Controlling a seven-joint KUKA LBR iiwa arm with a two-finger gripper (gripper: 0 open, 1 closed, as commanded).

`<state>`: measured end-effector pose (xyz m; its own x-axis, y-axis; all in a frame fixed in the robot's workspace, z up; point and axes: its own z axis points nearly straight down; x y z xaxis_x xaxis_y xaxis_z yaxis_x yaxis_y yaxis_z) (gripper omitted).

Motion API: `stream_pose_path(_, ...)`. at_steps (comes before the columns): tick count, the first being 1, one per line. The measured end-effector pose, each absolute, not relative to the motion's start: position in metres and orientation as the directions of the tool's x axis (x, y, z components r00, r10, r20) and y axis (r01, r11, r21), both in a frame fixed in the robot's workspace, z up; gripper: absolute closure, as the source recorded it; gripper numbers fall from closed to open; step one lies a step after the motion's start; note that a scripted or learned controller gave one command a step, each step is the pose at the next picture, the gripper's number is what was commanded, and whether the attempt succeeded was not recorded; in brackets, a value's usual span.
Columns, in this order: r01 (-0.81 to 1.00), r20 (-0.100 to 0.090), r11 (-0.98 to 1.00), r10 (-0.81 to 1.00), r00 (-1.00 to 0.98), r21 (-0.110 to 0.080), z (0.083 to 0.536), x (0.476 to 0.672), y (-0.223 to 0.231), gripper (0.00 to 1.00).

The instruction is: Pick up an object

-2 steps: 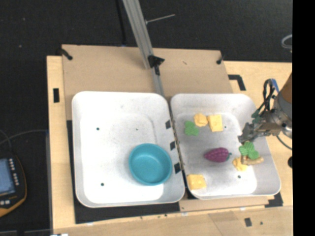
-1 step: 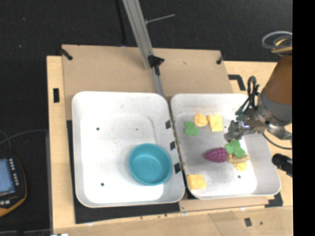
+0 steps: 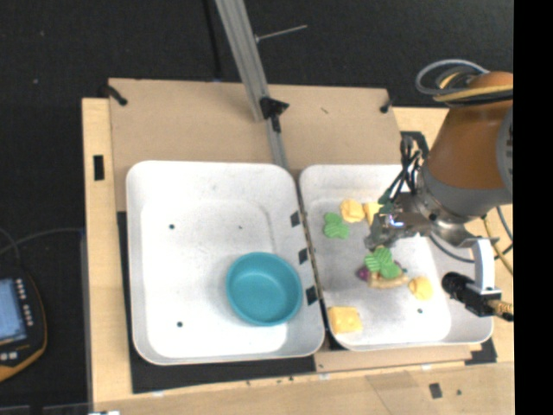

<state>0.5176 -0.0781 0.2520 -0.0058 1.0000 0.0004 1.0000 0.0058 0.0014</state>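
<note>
Teal bowl (image 3: 262, 288) in left bin (image 3: 155, 188), toys in right bin (image 3: 436, 331)

A light wooden table (image 3: 99, 232) carries a brown cardboard sheet (image 3: 190, 124), and on that lie two shallow white bins side by side, touching along their inner edges: the left bin (image 3: 173, 197) and the right bin (image 3: 436, 322). A slanted grey metal bar (image 3: 246, 54) crosses above the table's far edge
</note>
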Motion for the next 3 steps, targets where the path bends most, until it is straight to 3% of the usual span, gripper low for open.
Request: stream_pose_path(3, 1.0, 0.002, 0.008, 1.0, -0.008, 0.001, 0.241, 0.547, 0.066, 1.0)
